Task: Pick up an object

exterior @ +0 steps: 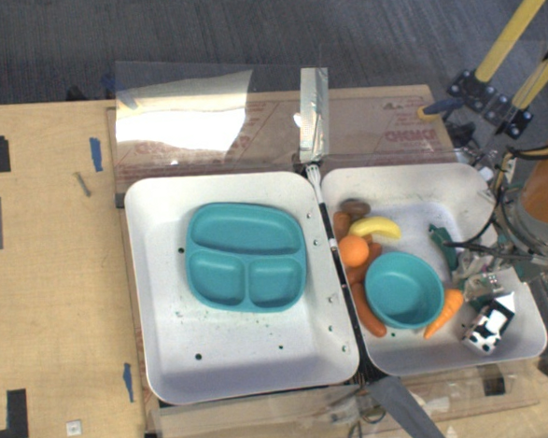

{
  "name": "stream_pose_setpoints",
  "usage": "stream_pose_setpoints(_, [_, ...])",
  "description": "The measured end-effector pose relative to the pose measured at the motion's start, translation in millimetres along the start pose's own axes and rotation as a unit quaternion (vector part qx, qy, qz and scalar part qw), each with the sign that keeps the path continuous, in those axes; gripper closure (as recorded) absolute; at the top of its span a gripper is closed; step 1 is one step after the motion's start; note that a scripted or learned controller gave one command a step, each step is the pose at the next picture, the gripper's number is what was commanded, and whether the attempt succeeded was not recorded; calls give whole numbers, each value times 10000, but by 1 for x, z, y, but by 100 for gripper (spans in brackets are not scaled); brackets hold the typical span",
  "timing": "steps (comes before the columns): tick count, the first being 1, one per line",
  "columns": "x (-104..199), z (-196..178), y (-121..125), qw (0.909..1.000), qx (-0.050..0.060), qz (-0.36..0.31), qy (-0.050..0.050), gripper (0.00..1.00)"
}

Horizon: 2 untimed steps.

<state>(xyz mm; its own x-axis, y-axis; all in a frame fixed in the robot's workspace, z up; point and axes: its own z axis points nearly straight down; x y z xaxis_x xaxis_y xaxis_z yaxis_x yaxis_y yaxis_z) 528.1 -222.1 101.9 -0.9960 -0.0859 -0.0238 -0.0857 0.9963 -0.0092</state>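
Note:
The right bin (412,183) holds a teal bowl (404,290), with a yellow banana (375,228), an orange ball (353,251) and a brown piece (352,208) to its upper left. A red sausage-like piece (369,319) lies along the bowl's left side. An orange carrot (443,312) leans against its right side. A black-and-white toy (488,326) lies in the bin's near right corner. My gripper (480,278) hangs at the bin's right side, just above that toy and beside the carrot, tangled in cables. Nothing is visibly held.
The left bin (158,296) holds a teal divided plate (246,256). A dark green piece (441,239) lies right of the banana. The arm's orange band (544,194) is at the right edge. Yellow struts (513,28) stand at the upper right.

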Motion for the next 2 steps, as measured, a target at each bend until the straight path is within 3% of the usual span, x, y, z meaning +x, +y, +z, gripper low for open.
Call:
stream_pose_setpoints(1, [13, -126, 32, 9999, -11, -104, 25, 100])
stream_pose_setpoints(2, [-25, -150, 89, 9979, -48, -636, 63, 100])
